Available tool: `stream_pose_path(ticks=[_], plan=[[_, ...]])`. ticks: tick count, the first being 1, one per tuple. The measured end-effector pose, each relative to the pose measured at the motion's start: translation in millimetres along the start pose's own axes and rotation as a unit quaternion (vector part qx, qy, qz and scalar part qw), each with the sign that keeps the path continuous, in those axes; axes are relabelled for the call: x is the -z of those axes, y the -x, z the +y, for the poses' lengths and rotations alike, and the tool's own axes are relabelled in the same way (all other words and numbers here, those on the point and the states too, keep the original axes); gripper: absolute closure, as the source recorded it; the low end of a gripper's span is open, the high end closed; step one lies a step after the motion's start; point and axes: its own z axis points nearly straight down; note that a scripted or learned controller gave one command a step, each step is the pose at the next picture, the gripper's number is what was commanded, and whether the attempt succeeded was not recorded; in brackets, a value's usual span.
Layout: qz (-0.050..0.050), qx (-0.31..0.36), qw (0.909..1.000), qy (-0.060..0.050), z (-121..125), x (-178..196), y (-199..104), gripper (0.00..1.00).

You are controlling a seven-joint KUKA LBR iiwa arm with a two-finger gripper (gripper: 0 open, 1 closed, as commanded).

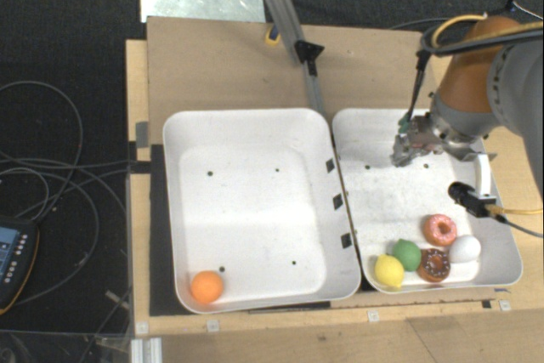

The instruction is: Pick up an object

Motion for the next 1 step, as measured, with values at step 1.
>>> stream_pose_path(ticks=[1], plan=[[-0.001, 0.002, 1.0, 0.002, 0.2, 65.0, -1.0, 1.0]])
